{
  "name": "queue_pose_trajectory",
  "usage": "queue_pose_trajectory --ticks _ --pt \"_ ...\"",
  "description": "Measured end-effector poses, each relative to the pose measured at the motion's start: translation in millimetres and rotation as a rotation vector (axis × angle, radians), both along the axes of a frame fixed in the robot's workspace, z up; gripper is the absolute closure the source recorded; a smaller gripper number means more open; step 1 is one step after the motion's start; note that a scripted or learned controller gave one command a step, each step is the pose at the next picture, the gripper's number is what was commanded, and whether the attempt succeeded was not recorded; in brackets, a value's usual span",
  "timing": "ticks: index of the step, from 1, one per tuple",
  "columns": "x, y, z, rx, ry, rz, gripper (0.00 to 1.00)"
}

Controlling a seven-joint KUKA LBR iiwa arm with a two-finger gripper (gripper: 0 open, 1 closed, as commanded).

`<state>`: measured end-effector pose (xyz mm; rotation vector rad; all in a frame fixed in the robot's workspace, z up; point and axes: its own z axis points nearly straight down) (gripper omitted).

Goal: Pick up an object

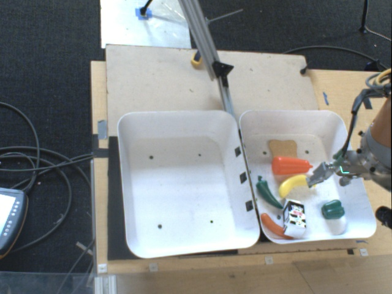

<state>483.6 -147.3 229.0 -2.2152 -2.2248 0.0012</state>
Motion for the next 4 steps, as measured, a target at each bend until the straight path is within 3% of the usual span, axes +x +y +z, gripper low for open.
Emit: queue_pose_trajectory --ticks 1,4 --pt "1 0 2 -0.001 -0.004 -0.002 0.0" --pt "0 11 -139 0.001 -0.001 -0.004 0.0"
